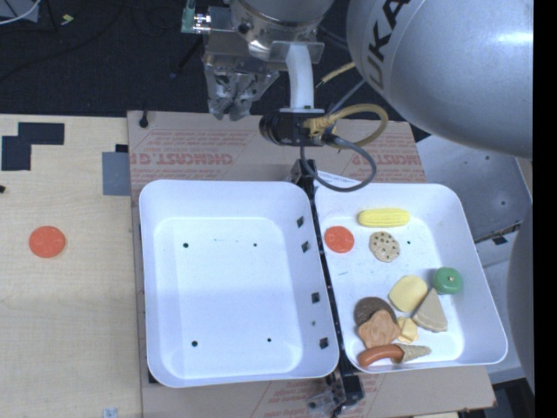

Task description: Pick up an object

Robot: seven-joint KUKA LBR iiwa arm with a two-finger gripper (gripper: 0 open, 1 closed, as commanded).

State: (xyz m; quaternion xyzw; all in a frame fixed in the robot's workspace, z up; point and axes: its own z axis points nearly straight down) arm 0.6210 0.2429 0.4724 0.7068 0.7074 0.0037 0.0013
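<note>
Near the top centre of the frame, above both bins: grey two-finger gripper [233, 103] hanging over the brown cardboard sheet [218, 151] on the counter, nothing between the fingers; open or closed, cannot tell. Lower right, shallow white plastic right bin [470, 233]: yellow corn cob [383, 218], red disc [339, 239], speckled cookie [384, 246], green round piece [448, 279], red sausage [380, 355] among other toy foods. Beside it, shallow white left bin [157, 268].
</note>
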